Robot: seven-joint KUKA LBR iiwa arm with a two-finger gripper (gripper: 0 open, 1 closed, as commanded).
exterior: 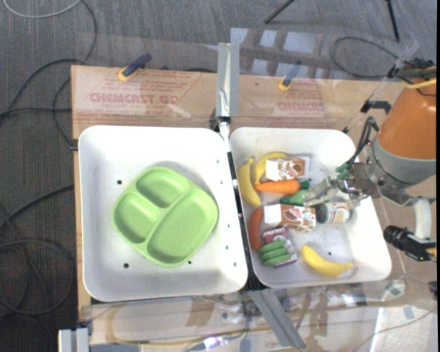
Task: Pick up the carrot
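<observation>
Carrot lies in the right bin, just below a small carton and beside a yellow banana. My pincer hangs just right of it; I cannot tell its state. Left bin holds a green plate.

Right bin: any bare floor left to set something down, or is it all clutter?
Right bin: bare floor along the far rim and the near right corner past the banana. Crowded through the middle and left, where the carrot, cartons and the gripper sit. Left bin: open margin all round the green plate.
</observation>
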